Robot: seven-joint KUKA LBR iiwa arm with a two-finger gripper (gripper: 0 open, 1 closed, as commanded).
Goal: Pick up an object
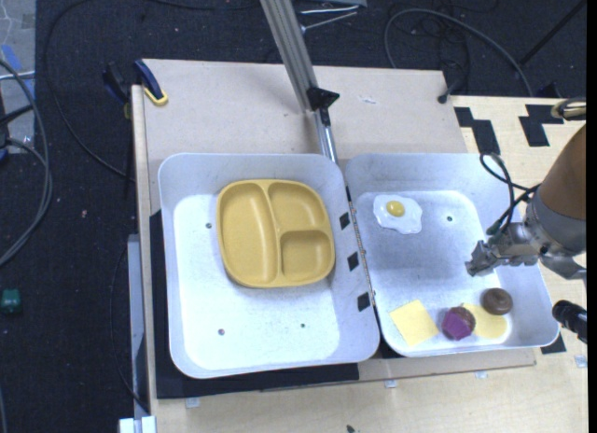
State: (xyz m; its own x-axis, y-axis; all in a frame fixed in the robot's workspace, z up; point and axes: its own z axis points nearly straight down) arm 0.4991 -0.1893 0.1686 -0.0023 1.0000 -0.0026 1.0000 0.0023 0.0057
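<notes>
Hovering at right of frame, my pincer (487,259) has nothing in it; the brown piece (496,301) below remains unpicked.

- The arm (569,200) had a grey body with an orange-brown band.
- A black cable (504,188) looped along it.
- The claw (490,258) was dark grey metal.

**Two bins, side by side on the desk**

The left bin (187,328) holds a divided plate (276,232). In the right bin (438,170), an egg (397,214) lies toward the back; a cheese slice (413,322), a purple piece (457,322) and a donut (495,302) line the front. The gripper (487,258) hangs behind the donut.
</notes>
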